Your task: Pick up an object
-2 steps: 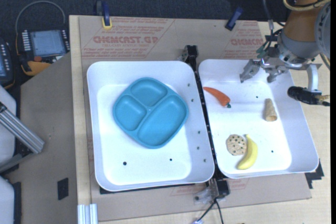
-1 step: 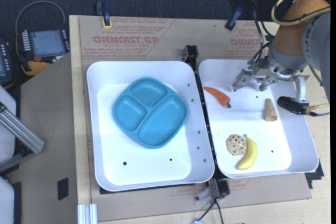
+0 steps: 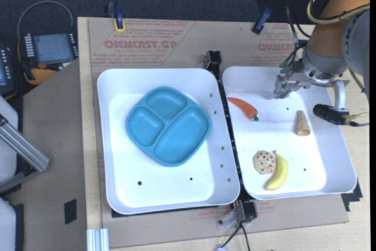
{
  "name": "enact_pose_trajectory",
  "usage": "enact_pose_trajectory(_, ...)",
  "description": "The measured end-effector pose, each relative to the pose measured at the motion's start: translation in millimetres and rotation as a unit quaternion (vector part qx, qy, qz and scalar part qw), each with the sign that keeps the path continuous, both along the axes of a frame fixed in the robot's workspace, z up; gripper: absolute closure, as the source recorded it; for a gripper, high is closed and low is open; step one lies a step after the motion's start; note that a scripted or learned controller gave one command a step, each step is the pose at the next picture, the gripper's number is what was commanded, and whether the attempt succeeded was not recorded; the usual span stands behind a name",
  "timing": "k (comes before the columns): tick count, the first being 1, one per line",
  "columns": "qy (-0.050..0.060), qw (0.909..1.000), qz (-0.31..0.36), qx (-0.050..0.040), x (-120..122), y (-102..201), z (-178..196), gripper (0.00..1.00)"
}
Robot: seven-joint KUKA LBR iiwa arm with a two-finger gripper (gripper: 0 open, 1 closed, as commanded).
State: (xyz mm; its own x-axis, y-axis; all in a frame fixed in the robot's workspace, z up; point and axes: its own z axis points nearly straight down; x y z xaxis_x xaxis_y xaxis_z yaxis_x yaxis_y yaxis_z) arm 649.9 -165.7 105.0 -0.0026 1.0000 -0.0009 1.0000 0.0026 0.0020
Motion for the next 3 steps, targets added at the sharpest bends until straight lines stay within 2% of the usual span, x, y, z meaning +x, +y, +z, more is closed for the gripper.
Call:
enact_pose_trajectory(2, -0.003, 1.0, 0.0, -0.0011, 5.2, -3.0, 119.6, 1.0)
enact_pose_trajectory(3, 0.002, 1.0, 0.001, 0.0017, -16.5, 53.7, 113.4, 1.0)
